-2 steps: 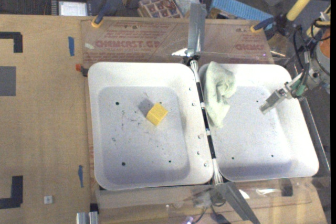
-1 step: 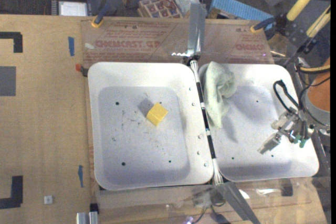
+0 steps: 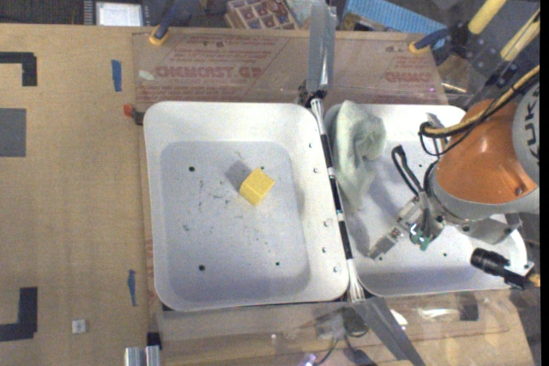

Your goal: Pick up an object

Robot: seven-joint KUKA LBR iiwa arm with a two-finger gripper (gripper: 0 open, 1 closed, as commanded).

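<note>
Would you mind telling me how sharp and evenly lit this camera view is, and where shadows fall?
Camera view: soft overall, evenly lit without harsh glare; the yellow block casts a faint shadow toward the upper left in the left bin; the gripper looks slightly blurred, and the bin edges bow a little.

Even, fairly bright light is falling from above, washing the rims of the left bin (image 3: 163,184) and right bin (image 3: 377,279) toward white. A yellow block (image 3: 257,186) is casting a small soft shadow to its upper left. The arm (image 3: 485,167) is showing slight blur. Detail is softening and the picture is looking grainy, darkest along the top.
</note>
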